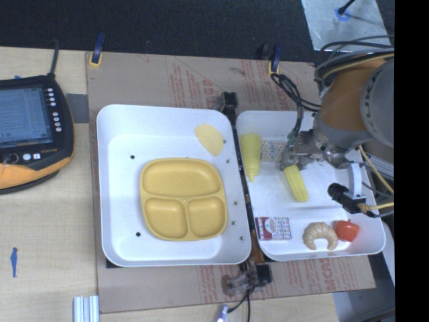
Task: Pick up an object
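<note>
The pincer (293, 158) hangs low in the right white bin (375, 247), its dark metal fingers pointing down at the upper end of a yellow corn cob (295, 183) that lies tilted on the bin floor; whether the fingers are spread or pressed together cannot be told, and whether they touch the cob is also unclear. Just left of the pincer lies a small speckled, pale packet (271, 150), and beside that, against the bin's left wall, a yellow squeeze bottle (251, 155) lies with its nozzle pointing toward the near edge. Along the near wall of the same bin sit a small red and white carton (273, 229), a tan croissant (320, 235) and, touching the croissant's right side, a red tomato-like piece (346, 231). Above the pincer the grey arm with its orange band (352, 96) reaches in from the right, with black cables looping round it. The left white bin (110, 180) holds a yellow three-compartment plastic plate (183, 198) in its middle and a pale yellow flat slice (210, 139) near its far right corner. Both bins rest on a brown cardboard sheet (161, 76) on the wooden surface (47, 247), where a black and orange handheld control tablet (30, 129) lies at the far left.
</note>
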Motion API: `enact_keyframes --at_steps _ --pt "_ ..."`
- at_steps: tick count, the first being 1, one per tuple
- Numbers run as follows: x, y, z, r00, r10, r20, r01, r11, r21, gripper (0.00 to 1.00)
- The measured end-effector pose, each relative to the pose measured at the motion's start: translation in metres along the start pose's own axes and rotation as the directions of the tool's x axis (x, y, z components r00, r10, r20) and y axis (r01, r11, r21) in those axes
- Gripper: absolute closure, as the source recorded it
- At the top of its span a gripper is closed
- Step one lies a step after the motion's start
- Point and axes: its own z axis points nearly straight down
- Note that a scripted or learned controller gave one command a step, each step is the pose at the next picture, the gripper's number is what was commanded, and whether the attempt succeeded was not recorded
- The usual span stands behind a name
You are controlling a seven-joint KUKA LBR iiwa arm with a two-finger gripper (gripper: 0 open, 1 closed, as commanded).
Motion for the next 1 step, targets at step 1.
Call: enact_keyframes --at_steps 1 --pt "0.0886 0.0074 -0.0907 1.0 0.002 -0.004 -0.002 1.0 -0.004 1.0"
